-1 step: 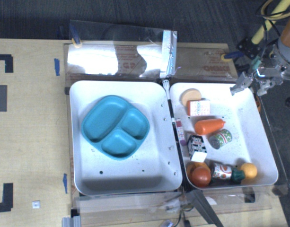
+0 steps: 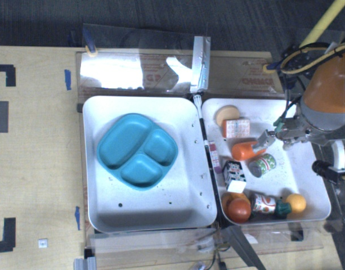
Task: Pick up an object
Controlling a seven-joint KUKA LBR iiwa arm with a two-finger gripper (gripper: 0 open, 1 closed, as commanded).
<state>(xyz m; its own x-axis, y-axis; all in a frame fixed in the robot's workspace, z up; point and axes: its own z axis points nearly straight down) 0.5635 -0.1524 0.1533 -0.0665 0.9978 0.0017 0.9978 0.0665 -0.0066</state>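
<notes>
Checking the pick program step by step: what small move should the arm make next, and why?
Probably lower the hand a little onto the orange carrot-shaped toy in the right white bin. Its tip sits right at the toy's end, nothing visibly gripped yet, with a small round can close beside.

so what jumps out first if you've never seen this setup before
The big blue plate, with three compartments, sits alone in the left bin. The right bin is crowded with small food items: an orange carrot, a can, a red tomato. The grey arm with its orange band reaches in from the right, its hand right by the carrot.
</notes>
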